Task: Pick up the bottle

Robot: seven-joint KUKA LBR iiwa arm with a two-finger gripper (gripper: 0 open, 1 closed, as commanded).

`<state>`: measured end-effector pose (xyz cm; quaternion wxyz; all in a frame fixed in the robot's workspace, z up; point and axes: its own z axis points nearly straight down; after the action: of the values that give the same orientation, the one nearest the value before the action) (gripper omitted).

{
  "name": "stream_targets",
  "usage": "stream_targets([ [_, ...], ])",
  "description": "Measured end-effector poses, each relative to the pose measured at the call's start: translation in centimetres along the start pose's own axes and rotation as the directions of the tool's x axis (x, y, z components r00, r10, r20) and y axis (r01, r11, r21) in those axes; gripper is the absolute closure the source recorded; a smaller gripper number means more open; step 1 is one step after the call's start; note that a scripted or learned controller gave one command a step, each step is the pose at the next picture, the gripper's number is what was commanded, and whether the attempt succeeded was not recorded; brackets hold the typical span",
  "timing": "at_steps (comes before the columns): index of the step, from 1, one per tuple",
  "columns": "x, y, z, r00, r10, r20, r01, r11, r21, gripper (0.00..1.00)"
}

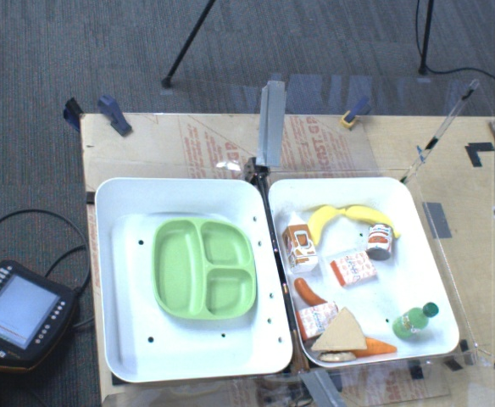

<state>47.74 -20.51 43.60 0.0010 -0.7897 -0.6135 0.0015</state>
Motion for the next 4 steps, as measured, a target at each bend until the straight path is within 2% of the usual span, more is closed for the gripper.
stream_targets([
  [1,1.5,-0.4,12.5,0.968,-0.250,-0.002,0.250,0.968,0.001,1.00],
  [2,3.8,-1.0,-0.1,0.978,-0.210,0.001,0.210,0.978,-0.002,1.00],
  [3,0.3,-0.1,0.0,0.962,-0.274,0.000,0.274,0.962,-0.001,1.00],
  [4,-0.6,0.2,0.0,0.937,-0.349,0.000,0.349,0.937,-0.002,1.00],
])
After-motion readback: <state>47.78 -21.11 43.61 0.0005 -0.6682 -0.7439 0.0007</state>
